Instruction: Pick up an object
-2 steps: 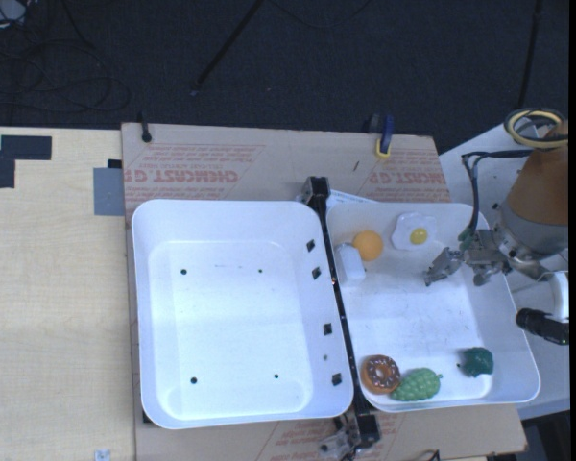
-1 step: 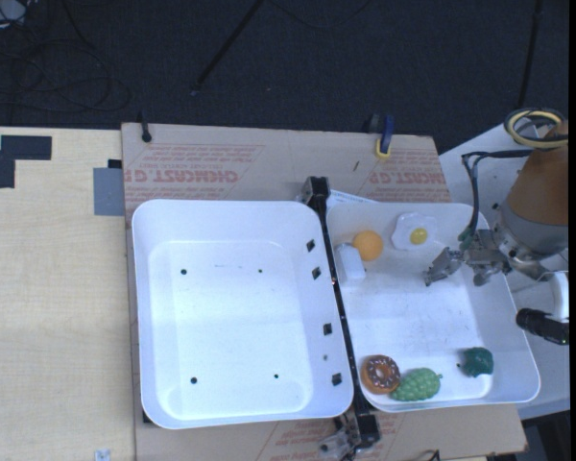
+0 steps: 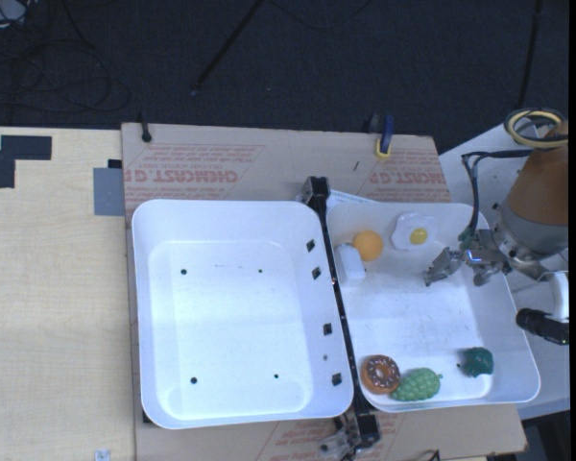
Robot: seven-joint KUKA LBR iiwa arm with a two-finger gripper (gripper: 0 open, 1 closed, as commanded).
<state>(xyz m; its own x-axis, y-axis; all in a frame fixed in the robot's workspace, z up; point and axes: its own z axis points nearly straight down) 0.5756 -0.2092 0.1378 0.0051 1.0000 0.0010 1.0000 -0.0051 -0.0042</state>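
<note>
The jaws stand spread apart with nothing between them: the gripper (image 3: 458, 263) hangs over the right bin's (image 3: 432, 329) upper right part, its two dark fingers (image 3: 440, 268) splayed toward the left, and only bare white floor shows between them. Their tips are small and dark against the bin, so it is hard to say whether they touch the floor or hover above it.

Closest to the gripper is the fried egg (image 3: 414, 231), a flat white piece with a yellow yolk, lying near the bin's far wall just up and left of the fingers and apart from them. Further left sits the orange ball (image 3: 369, 245), and just beside it, against the divider between the bins, a small white block (image 3: 349, 262) whose outline blends into the white plastic.

Along the near wall lie three more things, well apart from the gripper: a chocolate-glazed doughnut (image 3: 379, 374), a green bunch of grapes (image 3: 417, 384) touching its right side, and a dark green piece (image 3: 477, 361) near the right corner, too small to identify.

The arm (image 3: 538, 195) enters from the right; its orange band is cut off by the frame edge.

The left bin (image 3: 173, 221) sits beside the right one, both on a cardboard sheet (image 3: 221, 166).
</note>
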